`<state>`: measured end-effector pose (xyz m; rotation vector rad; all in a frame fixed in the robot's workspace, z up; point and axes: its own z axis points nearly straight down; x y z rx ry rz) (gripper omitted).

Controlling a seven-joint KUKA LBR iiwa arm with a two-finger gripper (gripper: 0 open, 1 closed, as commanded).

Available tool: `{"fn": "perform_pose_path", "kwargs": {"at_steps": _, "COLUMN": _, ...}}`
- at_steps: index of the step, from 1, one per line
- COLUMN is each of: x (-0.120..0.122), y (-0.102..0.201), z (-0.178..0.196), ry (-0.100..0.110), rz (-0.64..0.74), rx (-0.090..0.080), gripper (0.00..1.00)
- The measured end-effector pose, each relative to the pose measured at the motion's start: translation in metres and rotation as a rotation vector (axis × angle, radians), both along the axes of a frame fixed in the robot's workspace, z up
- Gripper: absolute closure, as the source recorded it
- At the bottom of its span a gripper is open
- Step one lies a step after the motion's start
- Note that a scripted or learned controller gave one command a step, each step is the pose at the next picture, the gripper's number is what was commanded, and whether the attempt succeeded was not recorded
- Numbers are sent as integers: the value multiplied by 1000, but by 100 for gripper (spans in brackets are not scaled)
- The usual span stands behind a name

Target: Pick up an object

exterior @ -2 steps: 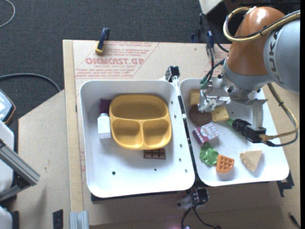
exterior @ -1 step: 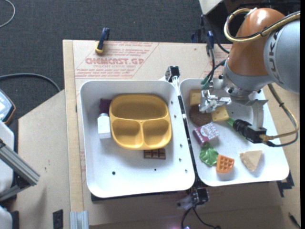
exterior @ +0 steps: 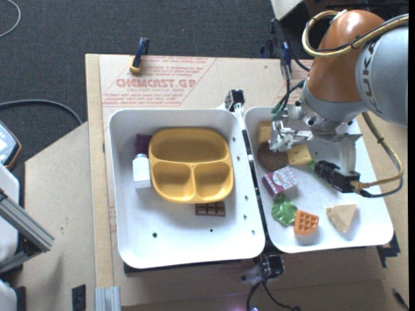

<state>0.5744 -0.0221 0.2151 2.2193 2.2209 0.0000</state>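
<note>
The grey arm (exterior: 363,57), with its orange band, is reaching in from the right and hanging over the upper left part of the right bin (exterior: 376,229). Its gripper (exterior: 285,138) is pointing down at a cluster of small food pieces — a yellow cracker-like square (exterior: 299,154) just beside the fingertips, a round brown cookie (exterior: 272,157) below and to the left, and a pale yellow block (exterior: 264,133) against the bin's left wall. Whether the fingers are apart or together cannot be told, and nothing is showing between them. Lower in the same bin a purple and white carton (exterior: 281,181) is lying on its side, its long axis running left to right with a slight tilt; below it are sitting a green leaf-like piece (exterior: 283,211), an orange waffle (exterior: 306,223) and a cream wedge (exterior: 342,216), the wedge's narrow end pointing downward. The left bin (exterior: 130,238) is holding a yellow divided tray (exterior: 191,164) — long axis left to right — with a small white bottle (exterior: 141,170) touching its left edge and a chocolate bar (exterior: 211,208) lying flat just below it.
</note>
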Motion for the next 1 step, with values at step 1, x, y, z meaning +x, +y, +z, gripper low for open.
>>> {"fn": "perform_pose_path", "kwargs": {"at_steps": 1, "x": 13, "y": -1, "z": 15, "ry": -3, "rz": 1, "rx": 1, "gripper": 100}}
